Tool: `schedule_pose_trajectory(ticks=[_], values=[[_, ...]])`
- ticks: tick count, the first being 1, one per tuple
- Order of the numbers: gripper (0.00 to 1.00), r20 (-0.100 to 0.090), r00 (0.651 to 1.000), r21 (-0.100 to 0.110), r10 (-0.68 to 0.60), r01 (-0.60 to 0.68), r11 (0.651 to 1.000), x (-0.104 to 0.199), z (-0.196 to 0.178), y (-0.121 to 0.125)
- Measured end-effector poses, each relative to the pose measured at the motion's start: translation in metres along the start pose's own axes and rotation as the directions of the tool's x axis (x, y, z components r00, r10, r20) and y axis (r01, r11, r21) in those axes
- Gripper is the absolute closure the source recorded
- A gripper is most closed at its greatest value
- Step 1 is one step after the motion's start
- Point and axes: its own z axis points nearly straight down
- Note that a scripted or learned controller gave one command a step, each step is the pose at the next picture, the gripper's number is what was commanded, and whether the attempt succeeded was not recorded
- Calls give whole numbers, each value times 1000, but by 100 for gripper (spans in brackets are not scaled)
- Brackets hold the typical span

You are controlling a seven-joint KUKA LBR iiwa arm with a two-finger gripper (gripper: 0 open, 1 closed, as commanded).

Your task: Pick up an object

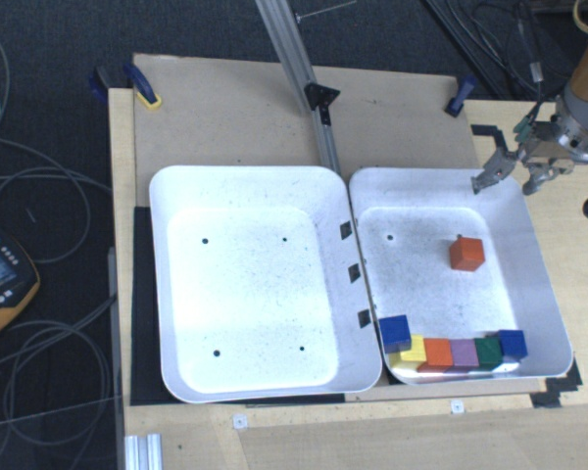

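Observation:
An orange-red block [466, 253] lies alone in the upper middle of the right bin [539, 262]. Along that bin's front wall runs a row of blocks: a blue one [395, 331], a yellow one [412, 352], an orange one [438, 352], a purple one [465, 352], a green one [488, 350] and another blue one [513, 344]. My gripper [510, 181] hangs over the bin's far right corner, up and to the right of the orange-red block. Its two fingers stand spread apart with nothing between them.
The left bin [176, 262] sits beside the right one, with black clips [354, 272] along their shared edge. A slanted metal pole [292, 57] rises from behind the bins. Blue clamps [142, 86] hold the bench's back corners.

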Motion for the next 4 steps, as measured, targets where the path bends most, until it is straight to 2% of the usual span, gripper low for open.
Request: schedule_pose_trajectory(ticks=[1,4], values=[[0,-3,1000,8,3,-3,1000,-2,121,-32],[0,0,1000,-3,2,-2,1000,-2,116,-35]])
